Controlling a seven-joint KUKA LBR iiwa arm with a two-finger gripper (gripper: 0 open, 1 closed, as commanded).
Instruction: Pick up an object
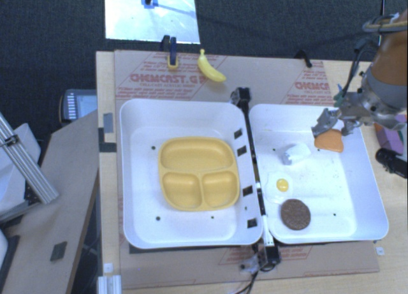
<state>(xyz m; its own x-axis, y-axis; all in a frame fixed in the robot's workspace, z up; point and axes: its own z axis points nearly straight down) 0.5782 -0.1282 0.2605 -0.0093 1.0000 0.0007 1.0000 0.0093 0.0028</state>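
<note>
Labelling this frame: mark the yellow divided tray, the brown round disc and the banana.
yellow divided tray [196, 173], camera view, on the ridge between its compartments.
brown round disc [296, 214], camera view, on the middle of its top face.
banana [210, 69], camera view, on its curved middle.

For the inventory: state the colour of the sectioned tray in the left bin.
Pale yellow plastic sectioned tray, camera view.

1. A yellow plastic banana [211, 68] is seen on the brown cardboard sheet [268, 76] behind the bins.
2. A yellow-handled clamp [171, 53] is fixed just beside it.
</note>
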